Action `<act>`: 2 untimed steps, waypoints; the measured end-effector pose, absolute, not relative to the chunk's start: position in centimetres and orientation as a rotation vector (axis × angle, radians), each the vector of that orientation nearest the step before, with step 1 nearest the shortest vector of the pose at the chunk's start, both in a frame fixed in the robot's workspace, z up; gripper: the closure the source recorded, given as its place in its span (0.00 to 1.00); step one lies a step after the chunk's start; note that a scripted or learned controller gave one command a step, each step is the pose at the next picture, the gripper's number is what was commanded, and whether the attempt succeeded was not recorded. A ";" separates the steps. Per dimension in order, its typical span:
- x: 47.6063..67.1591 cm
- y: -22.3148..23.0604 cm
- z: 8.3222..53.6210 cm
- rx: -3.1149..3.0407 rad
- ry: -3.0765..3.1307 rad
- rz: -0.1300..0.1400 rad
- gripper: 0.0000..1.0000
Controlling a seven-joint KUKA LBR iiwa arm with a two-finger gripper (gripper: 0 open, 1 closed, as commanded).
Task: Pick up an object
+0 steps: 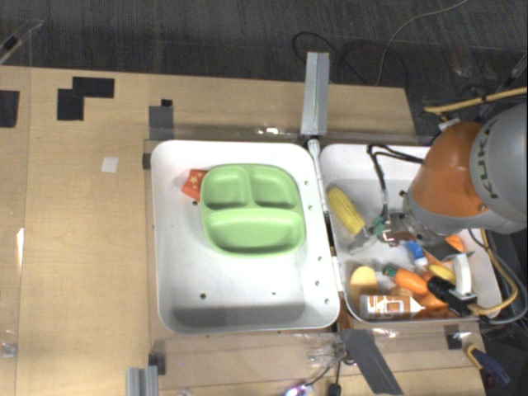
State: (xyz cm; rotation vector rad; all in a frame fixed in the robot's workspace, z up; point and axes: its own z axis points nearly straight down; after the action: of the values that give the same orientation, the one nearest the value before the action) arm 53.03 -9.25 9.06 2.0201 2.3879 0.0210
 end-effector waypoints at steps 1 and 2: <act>57.7 -9.1 9.0 2.214 2.216 0.014 0.00; 57.9 -8.9 10.2 2.208 2.218 0.024 1.00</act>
State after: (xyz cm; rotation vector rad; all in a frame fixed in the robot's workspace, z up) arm 57.93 -8.86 10.20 2.2075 2.2178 0.0245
